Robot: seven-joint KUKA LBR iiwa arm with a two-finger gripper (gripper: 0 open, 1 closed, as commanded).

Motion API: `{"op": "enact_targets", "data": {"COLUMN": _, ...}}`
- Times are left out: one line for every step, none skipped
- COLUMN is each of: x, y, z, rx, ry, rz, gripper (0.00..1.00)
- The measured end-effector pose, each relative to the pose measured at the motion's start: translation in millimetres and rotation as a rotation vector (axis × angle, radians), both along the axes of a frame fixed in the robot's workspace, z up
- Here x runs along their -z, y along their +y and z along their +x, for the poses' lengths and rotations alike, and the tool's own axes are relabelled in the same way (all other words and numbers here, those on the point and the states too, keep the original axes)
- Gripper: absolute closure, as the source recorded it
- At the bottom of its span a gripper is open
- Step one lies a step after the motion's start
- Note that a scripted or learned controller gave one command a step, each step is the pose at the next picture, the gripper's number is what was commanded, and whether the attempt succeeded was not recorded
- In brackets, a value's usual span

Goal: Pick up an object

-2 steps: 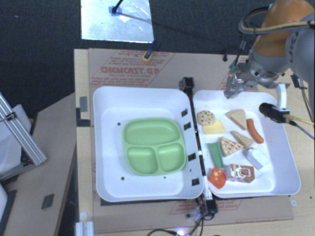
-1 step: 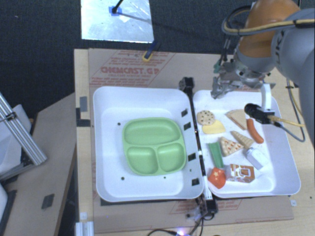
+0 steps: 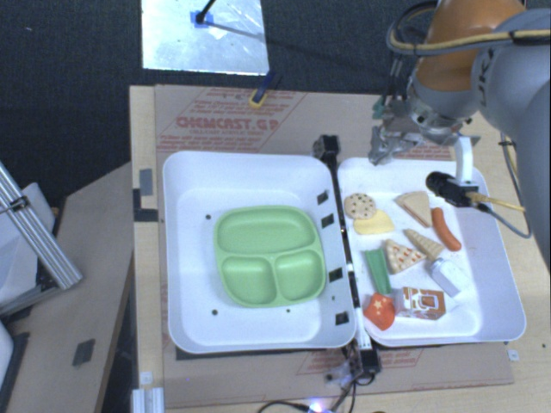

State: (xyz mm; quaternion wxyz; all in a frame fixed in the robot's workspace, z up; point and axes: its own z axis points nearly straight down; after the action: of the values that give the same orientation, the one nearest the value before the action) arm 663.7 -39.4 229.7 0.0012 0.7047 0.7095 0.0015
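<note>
Nearest the camera in the right bin point(image 3: 504, 317) lie a tomato point(image 3: 380, 311) and a small carton point(image 3: 423, 303), touching or nearly so. The tomato looks like light, smooth plastic, round enough to squirt out of a pinch; the carton has flat faces that I judge would sit more surely between two fingers, taken across its short width.

A little further in lie a green stick point(image 3: 376, 268), a pizza slice point(image 3: 400, 255) and a pale block point(image 3: 446, 275). All seem stiff, light toy food — nothing fragile. They are crowded, though, so a finger coming down beside one could nudge its neighbour.

Beyond them a sausage point(image 3: 445, 228) lies at a slant, with a cone-like wedge point(image 3: 424, 242) just beside it. The sausage is slim and rounded; across its middle seems the best hold. Then come a yellow piece point(image 3: 374, 224), a cookie point(image 3: 360, 205) and a bread wedge point(image 3: 415, 206). The cookie is flat and low, likely hard to get under.

The left bin point(image 3: 185, 179) bears a green tray point(image 3: 267, 255) with three compartments.

At the far end the gripper point(image 3: 384, 151) hangs over the right bin's back rim, well apart from every item, and nothing is seen between its fingers. Whether they stand apart or together I cannot tell — they are too small and dark here.
</note>
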Motion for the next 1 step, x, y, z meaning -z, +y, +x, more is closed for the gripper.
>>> {"op": "enact_targets", "data": {"x": 1.1, "y": -13.4, "z": 4.4, "rx": 0.006, "ry": 0.0, "rz": -0.001, "gripper": 1.0}}
